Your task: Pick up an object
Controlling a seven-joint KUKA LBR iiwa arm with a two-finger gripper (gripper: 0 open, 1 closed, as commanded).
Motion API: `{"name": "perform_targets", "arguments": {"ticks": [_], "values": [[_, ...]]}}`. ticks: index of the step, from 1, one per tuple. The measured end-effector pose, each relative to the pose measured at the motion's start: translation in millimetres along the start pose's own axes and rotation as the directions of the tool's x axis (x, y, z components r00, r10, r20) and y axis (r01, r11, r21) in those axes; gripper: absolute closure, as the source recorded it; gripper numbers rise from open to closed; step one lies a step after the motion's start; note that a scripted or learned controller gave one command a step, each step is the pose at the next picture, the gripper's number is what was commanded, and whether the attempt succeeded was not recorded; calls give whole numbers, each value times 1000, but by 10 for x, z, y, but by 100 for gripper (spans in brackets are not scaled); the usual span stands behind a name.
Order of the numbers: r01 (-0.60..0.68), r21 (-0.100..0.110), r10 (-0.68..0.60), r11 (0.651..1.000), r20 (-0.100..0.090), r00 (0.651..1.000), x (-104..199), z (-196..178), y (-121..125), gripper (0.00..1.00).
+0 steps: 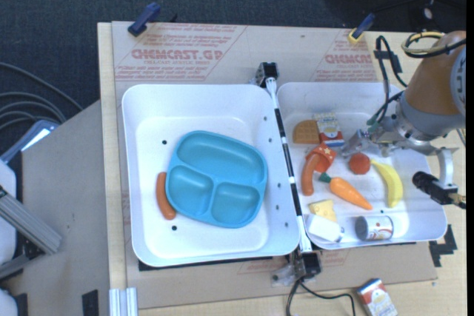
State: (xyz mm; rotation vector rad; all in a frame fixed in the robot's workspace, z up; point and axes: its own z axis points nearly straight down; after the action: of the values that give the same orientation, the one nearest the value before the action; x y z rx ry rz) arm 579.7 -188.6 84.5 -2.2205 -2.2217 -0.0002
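Observation:
The right bin (pixel 348 94) holds several toy foods: a brown bun (pixel 306 132), a small carton (pixel 328 127), a red pepper (pixel 320 157), an orange sausage (pixel 306 178), a red tomato (pixel 359 163), a banana (pixel 390 183), a carrot (pixel 348 192), a cheese wedge (pixel 321 209) and a can (pixel 374 227) lying on its side. My gripper (pixel 370 140) hangs low over the bin's right middle, just above and behind the tomato. Nothing is visibly held in it.
The left bin (pixel 148 115) holds a blue divided plate (pixel 216 178) with an orange sausage (pixel 164 195) beside it. A white piece (pixel 324 230) lies at the right bin's front edge. A small carton (pixel 374 297) lies on the bench in front. The arm's orange band (pixel 437 85) overhangs the bin's right side.

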Motion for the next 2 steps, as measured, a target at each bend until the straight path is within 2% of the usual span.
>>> {"name": "perform_targets", "arguments": {"ticks": [1,2], "values": [[0,-2,0,1000,1,1000,-3,-102,5,100],[0,-1,0,1000,1,1000,-3,-100,4,0]]}}
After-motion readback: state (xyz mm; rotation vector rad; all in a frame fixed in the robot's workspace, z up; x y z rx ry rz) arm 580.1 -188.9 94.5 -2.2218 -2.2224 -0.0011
